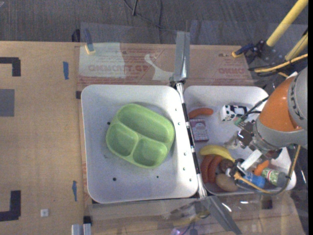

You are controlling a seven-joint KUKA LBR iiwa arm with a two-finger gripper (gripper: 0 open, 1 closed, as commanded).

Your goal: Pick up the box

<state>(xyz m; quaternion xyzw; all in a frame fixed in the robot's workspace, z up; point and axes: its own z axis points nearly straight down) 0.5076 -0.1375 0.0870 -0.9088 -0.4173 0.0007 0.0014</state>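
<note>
Camera view: 2 white bins sit side by side on the worktop (39,131). The left bin (98,180) holds 1 green plate (141,136) with 3 compartments. The right bin (215,93) is crowded.

The box (199,129), small and maroon, lies flat close to that bin's left wall. It sits just below a sausage (200,112) and above a banana (217,152), and it seems apart from both. A cow-patterned carton (233,112) lies to its right, nearer the back wall. More toy food is heaped along the front.

The gripper (240,137) hangs over the middle of the right bin, right of the box and not touching it, between carton and banana. Whether it is released or clenched I cannot tell.

The box looks like thin printed card, so it is probably light, fairly stiff, smooth enough to slip, and easy to dent under a hard squeeze. Lying flat, it offers only low edges to grip. The best hold is likely from straight above, across its 2 long edges near the middle, with gentle pressure. The wall leaves little room on the left, so pinching across the 2 short ends may be the safer choice if the sausage and banana leave enough space
</note>
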